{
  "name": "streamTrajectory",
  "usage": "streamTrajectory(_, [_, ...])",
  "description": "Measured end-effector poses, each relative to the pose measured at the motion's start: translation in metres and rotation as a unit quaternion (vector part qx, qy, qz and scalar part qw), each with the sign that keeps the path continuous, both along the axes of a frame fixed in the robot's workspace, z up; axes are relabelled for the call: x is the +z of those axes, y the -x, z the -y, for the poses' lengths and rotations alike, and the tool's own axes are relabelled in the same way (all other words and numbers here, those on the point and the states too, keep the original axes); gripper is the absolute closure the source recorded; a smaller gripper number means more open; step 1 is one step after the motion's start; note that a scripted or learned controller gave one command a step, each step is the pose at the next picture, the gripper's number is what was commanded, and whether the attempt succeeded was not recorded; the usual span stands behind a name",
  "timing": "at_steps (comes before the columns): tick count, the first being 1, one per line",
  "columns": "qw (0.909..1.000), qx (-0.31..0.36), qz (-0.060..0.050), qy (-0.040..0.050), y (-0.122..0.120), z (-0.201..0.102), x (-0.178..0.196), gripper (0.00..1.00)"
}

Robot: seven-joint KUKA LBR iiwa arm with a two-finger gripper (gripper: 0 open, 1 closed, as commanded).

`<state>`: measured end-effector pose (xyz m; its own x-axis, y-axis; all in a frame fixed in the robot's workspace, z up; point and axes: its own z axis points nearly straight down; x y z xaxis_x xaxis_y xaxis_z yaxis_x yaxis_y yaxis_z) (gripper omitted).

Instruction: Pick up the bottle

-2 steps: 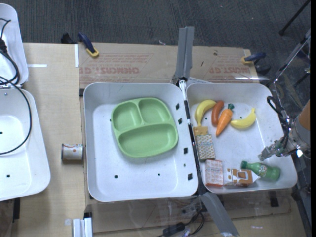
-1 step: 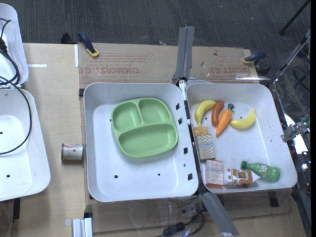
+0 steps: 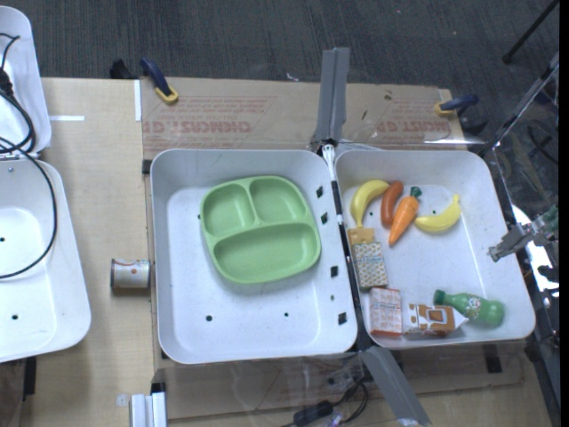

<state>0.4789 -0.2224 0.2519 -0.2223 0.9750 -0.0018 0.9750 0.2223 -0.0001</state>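
A: Nearest us, what lies in the right-hand shallow white bin (image 3: 498,205)?
B: Small orange-and-white cartons (image 3: 411,316), with the green plastic bottle (image 3: 472,307) lying on its side just beside them.
A: And the gripper (image 3: 508,245)?
B: At the bin's right rim; I cannot tell its state.

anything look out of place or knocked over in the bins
The green bottle lies on its side in the right bin's near right corner, beside small cartons that also lie flat. A small can lies on its side on the bench, outside the left bin. No spills or damage visible.
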Motion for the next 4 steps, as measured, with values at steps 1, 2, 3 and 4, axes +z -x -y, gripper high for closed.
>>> streamTrajectory(1, [0.9961, -0.088, -0.003, -0.0031, 0.002, -0.003, -0.132, 0.00])
streamTrajectory(2, [0.9999, 0.014, -0.001, -0.0014, 0.001, -0.051, -0.161, 0.00])
streamTrajectory(3, [0.9999, 0.014, -0.001, -0.0013, 0.001, -0.051, -0.161, 0.00])
streamTrajectory(4, [0.9952, 0.098, 0.000, -0.0016, 0.001, -0.001, -0.161, 0.00])
